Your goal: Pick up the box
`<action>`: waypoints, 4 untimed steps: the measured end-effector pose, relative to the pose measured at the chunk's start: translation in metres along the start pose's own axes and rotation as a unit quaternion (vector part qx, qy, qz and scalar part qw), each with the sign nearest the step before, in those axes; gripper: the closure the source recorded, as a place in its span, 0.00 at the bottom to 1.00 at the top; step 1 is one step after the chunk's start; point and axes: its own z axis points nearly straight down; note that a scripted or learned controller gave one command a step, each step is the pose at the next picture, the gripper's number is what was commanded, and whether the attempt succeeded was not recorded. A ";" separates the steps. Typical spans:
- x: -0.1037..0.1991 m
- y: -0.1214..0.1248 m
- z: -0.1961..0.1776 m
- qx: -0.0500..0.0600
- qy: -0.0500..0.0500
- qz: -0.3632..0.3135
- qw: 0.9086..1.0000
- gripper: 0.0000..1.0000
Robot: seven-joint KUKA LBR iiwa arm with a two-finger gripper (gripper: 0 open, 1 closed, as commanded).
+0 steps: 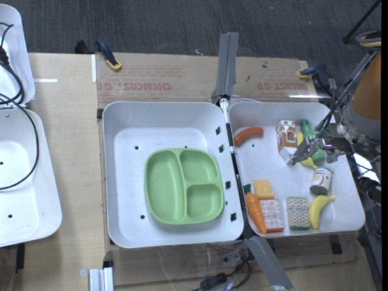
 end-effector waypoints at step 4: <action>-0.040 -0.028 0.141 -0.001 0.000 -0.155 0.988 0.00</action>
